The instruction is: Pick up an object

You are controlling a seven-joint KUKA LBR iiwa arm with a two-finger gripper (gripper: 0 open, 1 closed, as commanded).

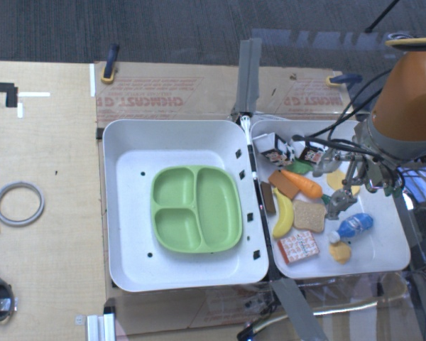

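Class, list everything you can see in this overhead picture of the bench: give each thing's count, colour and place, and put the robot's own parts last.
bins: two, white, side by side on the bench
divided plate: one, green, three compartments, middle of the left bin
banana: one, yellow, left part of the right bin
carrot: one, orange, above the banana
bread slice: one, tan, right of the banana
patterned card: one, red and white, front of the right bin
bottle: one, blue, right bin, lying near the front right
tape ring: one, grey, on the bench at far left
clamps: two, blue and yellow, back edge of the cardboard
arm: one, grey with orange band, over the right bin
tool: one, grey, low over the right bin beside the bread slice
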